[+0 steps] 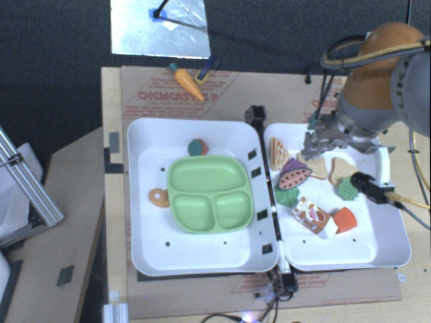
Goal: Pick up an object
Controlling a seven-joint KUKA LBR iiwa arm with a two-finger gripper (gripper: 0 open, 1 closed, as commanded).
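My gripper [312, 148] hangs low over the back of the right bin [390, 247], below the grey wrist and orange band. Just left of it lies a tan waffle wedge [279, 152]. A watermelon slice [295, 175] lies right in front of it, and a green leafy piece [287, 195] lies nearer still. To its right is a beige bread slice [340, 169] and a green knobbly piece [347, 189]. A white and red box [310, 215] and an orange-red block [345, 219] lie toward the front. I see nothing held between the fingers.
The left bin [145, 247] holds a green divided plate [205, 192], a small pretzel [159, 198] and a teal and red ball [197, 147]. A toy carrot [188, 84] lies on the board behind the bins. A black hinge strip [264, 180] divides the bins.
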